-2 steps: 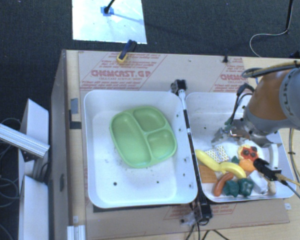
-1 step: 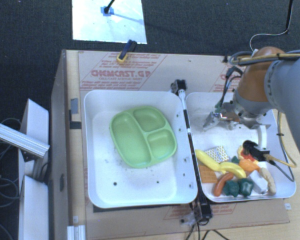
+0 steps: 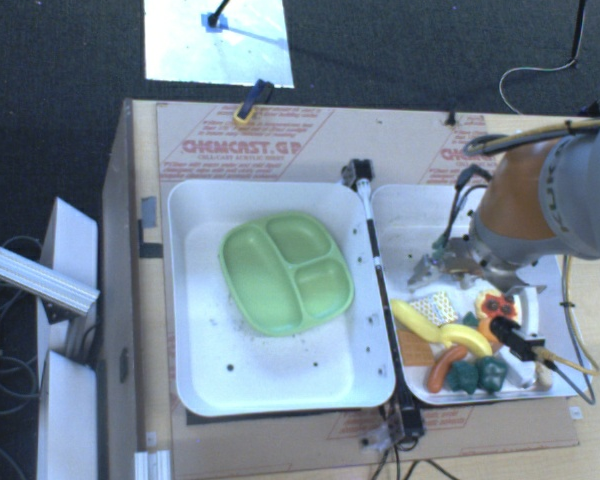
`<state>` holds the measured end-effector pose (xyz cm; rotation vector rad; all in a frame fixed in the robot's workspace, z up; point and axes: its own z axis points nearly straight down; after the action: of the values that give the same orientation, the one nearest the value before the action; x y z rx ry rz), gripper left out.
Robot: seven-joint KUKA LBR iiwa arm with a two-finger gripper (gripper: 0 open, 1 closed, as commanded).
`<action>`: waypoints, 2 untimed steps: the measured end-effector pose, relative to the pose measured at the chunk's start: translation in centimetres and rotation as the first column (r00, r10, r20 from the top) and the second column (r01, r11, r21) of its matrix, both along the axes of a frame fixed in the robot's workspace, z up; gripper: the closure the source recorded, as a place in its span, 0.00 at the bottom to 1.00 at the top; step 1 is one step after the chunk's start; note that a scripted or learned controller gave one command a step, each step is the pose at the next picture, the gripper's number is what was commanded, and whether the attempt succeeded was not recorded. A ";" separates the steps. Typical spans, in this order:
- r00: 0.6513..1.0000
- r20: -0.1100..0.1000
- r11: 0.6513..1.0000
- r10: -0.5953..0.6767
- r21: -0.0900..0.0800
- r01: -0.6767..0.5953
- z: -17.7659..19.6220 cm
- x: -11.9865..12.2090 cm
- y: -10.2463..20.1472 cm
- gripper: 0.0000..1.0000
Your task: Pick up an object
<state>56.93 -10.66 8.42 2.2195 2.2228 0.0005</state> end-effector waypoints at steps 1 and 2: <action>1.000 0.002 1.000 0.002 -0.001 -0.002 0.1 4.9 -3.5 0.00; 1.000 0.000 1.000 -0.001 0.000 0.001 0.0 -2.3 -1.2 0.00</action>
<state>54.62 -11.85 8.39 2.2205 2.2225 0.0003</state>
